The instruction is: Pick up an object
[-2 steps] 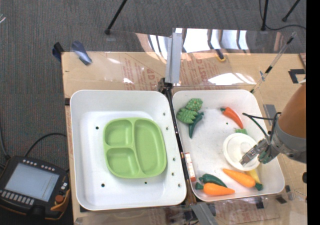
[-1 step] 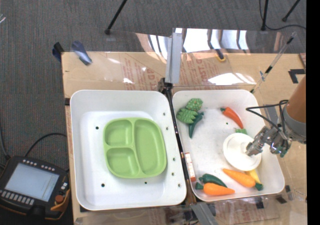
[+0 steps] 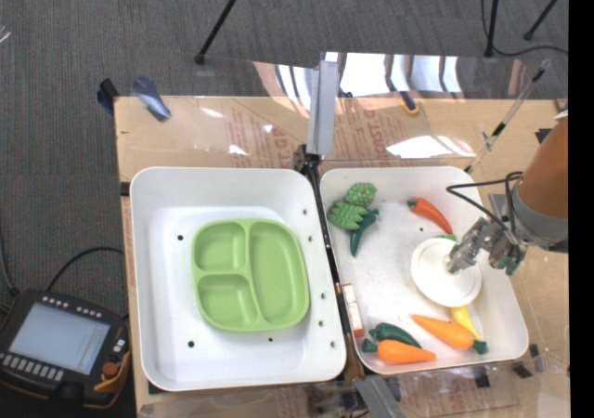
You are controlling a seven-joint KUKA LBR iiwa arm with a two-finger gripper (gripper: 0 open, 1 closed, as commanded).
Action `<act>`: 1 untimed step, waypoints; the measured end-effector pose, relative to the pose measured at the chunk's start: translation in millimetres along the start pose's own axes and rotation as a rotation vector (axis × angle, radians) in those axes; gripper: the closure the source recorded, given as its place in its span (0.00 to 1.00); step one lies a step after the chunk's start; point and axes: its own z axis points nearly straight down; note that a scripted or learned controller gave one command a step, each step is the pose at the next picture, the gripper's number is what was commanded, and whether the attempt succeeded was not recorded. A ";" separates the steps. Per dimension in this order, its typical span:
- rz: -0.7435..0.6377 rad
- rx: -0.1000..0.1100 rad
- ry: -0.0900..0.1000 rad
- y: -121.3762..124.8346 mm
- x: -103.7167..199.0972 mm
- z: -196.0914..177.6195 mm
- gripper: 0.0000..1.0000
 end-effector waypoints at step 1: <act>0.002 0.016 0.042 -5.5 12.2 19.2 0.00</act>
